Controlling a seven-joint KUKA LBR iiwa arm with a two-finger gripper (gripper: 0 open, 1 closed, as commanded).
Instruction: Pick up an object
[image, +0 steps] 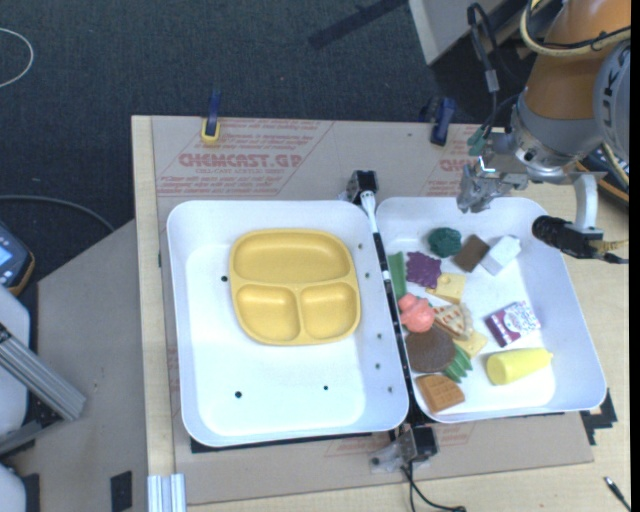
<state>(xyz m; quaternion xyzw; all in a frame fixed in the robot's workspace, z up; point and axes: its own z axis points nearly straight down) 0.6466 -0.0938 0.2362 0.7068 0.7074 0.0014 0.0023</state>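
In the right bin (575, 300), toys crowd my way from nine o'clock through six: the pink ball (416, 313), brown disc (431, 350) and yellow cylinder (517, 364) lie close together. Bare floor lies open along its three o'clock wall. The left bin (200, 330) is free around the yellow divided tray (294, 285), widest toward six o'clock.

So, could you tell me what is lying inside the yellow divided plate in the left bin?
All three compartments of the yellow divided plate show bare yellow; no item lies in them. The plate sits in the left bin, hiding the bin floor beneath.
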